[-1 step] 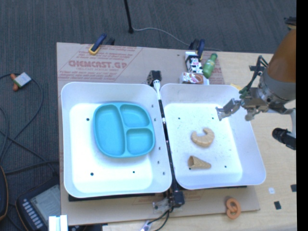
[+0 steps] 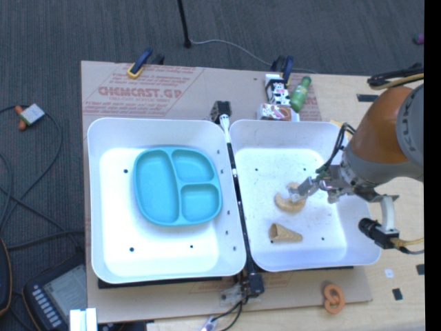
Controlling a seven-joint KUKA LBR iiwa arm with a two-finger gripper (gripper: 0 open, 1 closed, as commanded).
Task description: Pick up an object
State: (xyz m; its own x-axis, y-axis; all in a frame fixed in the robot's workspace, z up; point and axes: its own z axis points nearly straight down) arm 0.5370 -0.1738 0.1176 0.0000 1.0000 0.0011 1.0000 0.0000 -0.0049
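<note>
White plastic formed both bins, and the right bin served as the landmark for the work. Inside it, near the middle, lay a tan curved piece, and just below that a tan cone, apart from it. The gripper had reached in from the bin's right side and sat low over the curved piece, its tip at or touching the piece's upper edge. Whether the jaws were open or closed could not be told at this size, and nothing could be seen between them. Judged from that, the pick was only at the approach or closing step: both pieces rested on the bin floor, and lifting was still to do.

Left of the right bin, the other bin held a blue divided plate. Behind both bins, on the table's brown cardboard sheet, red print read "CHEMCAST GP", repeated faintly. A small carton with a green bottle stood just behind the right bin; its label was too small to read. An orange ring lay in front of the right bin.
</note>
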